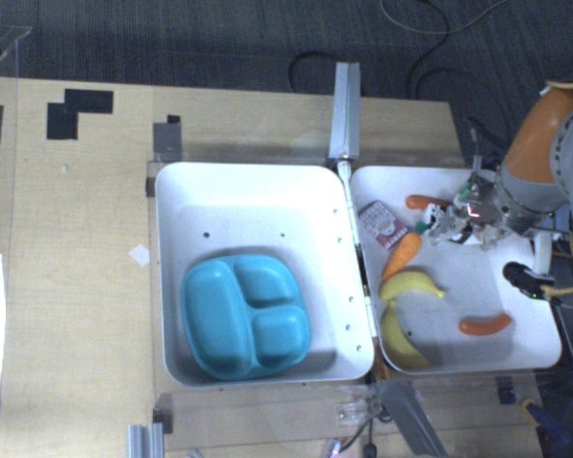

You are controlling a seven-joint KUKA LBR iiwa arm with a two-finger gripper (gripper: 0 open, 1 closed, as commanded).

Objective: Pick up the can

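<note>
Early stage, no lift yet. Gripper low in right bin, nr far wall. Fingers too blurred to tell open or closed, or holding anything. Can prob. the flat pinkish item nr divider, untouched.

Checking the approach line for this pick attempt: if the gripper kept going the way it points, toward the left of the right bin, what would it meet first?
Probably the carrot, just left of the gripper; the can lies beyond. Depth is unclear.

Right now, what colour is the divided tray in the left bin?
Light blue; the divided tray shows clearly in the camera view.
</note>
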